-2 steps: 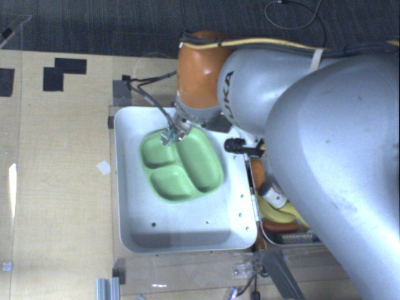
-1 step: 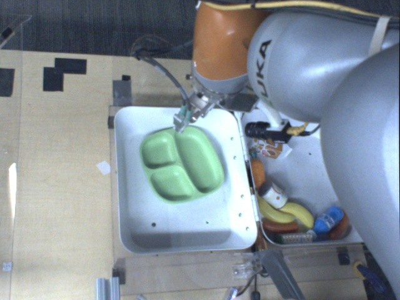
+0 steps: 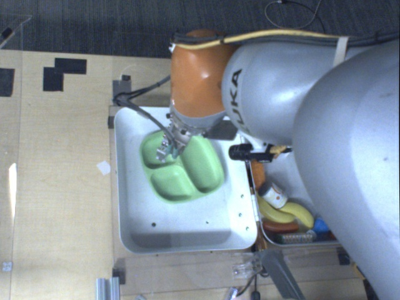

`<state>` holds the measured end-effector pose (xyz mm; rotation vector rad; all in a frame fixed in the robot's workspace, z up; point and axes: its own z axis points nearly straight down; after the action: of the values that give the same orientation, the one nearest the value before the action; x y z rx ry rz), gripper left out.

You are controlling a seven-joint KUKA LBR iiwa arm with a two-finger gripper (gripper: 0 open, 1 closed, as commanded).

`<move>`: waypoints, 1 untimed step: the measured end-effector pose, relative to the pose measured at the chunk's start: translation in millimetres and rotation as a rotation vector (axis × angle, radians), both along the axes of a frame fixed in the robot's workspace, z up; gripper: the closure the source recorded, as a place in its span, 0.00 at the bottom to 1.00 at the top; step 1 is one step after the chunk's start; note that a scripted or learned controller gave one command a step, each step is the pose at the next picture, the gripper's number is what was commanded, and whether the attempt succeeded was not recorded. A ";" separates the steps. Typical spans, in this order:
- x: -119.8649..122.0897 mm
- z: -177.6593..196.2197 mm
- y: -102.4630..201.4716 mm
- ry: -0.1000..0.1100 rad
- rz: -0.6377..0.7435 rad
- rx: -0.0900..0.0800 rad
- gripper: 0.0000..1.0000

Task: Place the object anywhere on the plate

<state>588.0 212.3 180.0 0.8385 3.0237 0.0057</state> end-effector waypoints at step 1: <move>-5.3 -67.3 -38.1 -0.021 0.127 0.006 1.00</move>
<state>582.8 174.2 112.6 0.6414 3.0523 0.0243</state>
